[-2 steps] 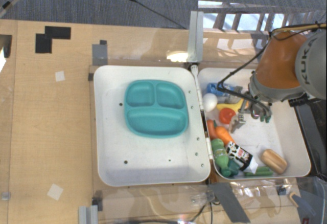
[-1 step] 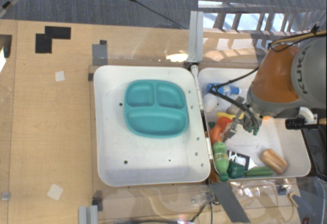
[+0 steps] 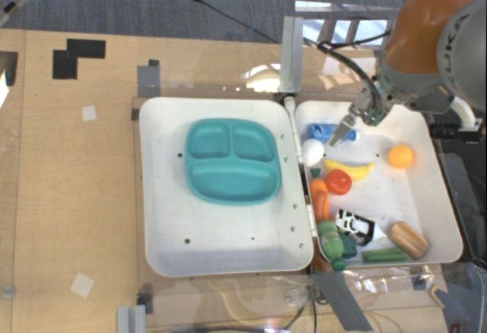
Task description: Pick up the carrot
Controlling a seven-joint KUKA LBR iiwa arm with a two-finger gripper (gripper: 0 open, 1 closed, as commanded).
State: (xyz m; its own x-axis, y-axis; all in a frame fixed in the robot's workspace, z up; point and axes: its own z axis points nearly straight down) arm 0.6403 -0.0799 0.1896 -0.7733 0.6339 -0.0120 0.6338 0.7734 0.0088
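The carrot [image 3: 320, 198] lies along the left wall of the right bin [image 3: 426, 172], crowded between a red tomato [image 3: 338, 182] and a green vegetable [image 3: 329, 236]. The end effector [image 3: 344, 127] hovers near that bin's far left corner, above a blue item [image 3: 323, 131]; whether it is spread or pressed together I cannot tell. A good grasp probably means travelling toward the near edge, aligning across the carrot's narrow width, and descending without nudging its neighbours or the wall.

Claw [image 3: 344, 128]: above the right bin's [image 3: 426, 195] far left part, just over the blue item [image 3: 319, 131]
Carrot [image 3: 320, 198]: by the bin's left wall, beside the tomato [image 3: 338, 182]
Left bin [image 3: 163, 195]: holds a teal tray [image 3: 231, 160]
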